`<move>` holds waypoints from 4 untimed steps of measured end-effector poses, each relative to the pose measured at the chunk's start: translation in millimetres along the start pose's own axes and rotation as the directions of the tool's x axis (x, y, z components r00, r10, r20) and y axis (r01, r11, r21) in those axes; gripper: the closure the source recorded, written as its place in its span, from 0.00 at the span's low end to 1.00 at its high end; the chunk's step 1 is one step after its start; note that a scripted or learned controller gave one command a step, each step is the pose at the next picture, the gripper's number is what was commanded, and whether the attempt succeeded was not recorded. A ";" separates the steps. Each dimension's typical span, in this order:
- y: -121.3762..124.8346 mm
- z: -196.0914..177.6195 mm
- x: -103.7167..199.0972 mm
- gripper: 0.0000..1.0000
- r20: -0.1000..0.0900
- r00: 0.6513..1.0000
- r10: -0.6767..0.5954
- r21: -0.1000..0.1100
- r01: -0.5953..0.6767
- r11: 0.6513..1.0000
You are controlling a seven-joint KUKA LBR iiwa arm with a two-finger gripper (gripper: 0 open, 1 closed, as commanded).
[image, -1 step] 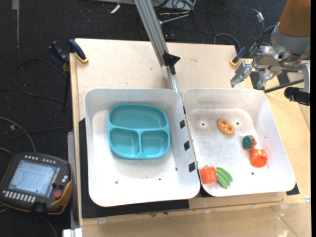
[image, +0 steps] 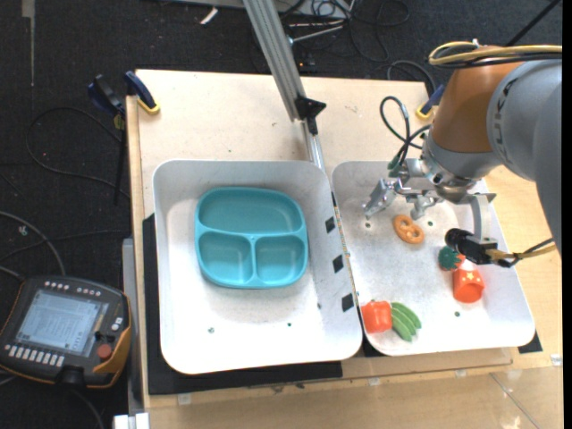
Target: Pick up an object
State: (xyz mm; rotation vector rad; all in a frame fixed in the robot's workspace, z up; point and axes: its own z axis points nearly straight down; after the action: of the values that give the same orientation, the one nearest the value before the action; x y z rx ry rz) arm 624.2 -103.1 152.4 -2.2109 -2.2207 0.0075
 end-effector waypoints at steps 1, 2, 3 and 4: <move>-37.8 58.2 -1.1 0.00 0.002 1.000 0.005 -0.010 -0.005 1.000; -88.2 56.7 -27.8 0.00 0.003 1.000 0.009 -0.010 -0.008 1.000; -129.6 56.9 3.9 0.00 0.003 1.000 0.005 -0.013 -0.005 1.000; -128.8 57.0 5.3 0.00 0.005 1.000 0.007 -0.014 -0.007 1.000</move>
State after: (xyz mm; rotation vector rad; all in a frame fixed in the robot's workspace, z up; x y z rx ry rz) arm 494.9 -98.2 96.6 -2.2277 -2.2224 -0.0024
